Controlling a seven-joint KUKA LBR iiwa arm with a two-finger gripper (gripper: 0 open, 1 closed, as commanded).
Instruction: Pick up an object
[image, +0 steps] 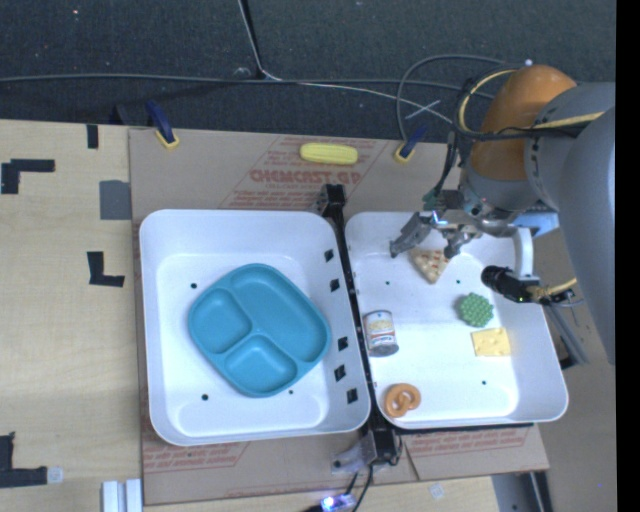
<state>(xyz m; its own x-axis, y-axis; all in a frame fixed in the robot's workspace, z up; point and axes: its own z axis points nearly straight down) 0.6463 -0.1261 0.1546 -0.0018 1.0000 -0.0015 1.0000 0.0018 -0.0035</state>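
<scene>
Waffle piece (431, 264) lies under the spread, empty gripper (432, 243) (green ball (476, 309), can (380, 332) well apart).

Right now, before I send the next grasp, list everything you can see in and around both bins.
Divided tray: one, blue, in the left bin.
Can: one, silver, right bin, near the divider.
Pretzel: one, orange-brown, right bin, front.
Cheese slice: one, yellow, right bin, right side.
Knobbly ball: one, green, just above the cheese.
Tan wedge: one, right bin, directly under the gripper.
Banana-like piece: one, yellow, on cardboard behind the bins.
Gripper: one, fingers spread, above the tan wedge.
Arm: grey with orange band.
</scene>
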